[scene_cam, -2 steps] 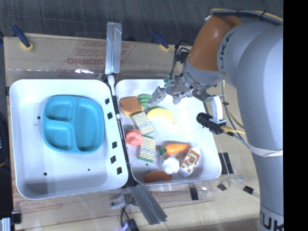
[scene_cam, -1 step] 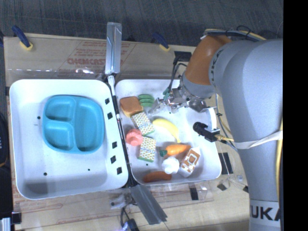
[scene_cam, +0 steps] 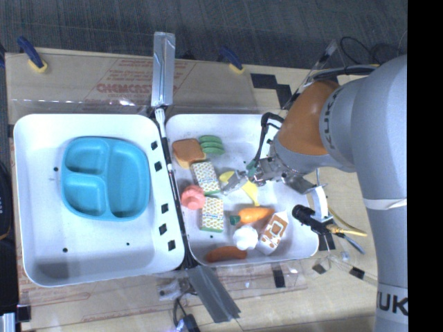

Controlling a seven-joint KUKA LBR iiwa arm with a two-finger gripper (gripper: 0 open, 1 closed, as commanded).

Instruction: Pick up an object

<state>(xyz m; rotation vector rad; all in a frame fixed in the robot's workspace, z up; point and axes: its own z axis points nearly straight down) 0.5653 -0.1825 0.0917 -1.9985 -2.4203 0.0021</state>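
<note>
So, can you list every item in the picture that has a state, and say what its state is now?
blue tray: lying flat in the left bin, compartments bare
carrot: lying on its side in the right bin
sausage: lying flat by the near wall
gripper: down among the toys

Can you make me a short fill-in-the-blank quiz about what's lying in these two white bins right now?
1. The blue three-compartment plastic tray lies in the ____ bin.
2. The orange toy carrot lies in the ____ bin.
3. The grey arm's end effector is down over the ____ bin.
4. The long brown toy sausage lies by that bin's ____ edge.

Missing words: left; right; right; near
</note>
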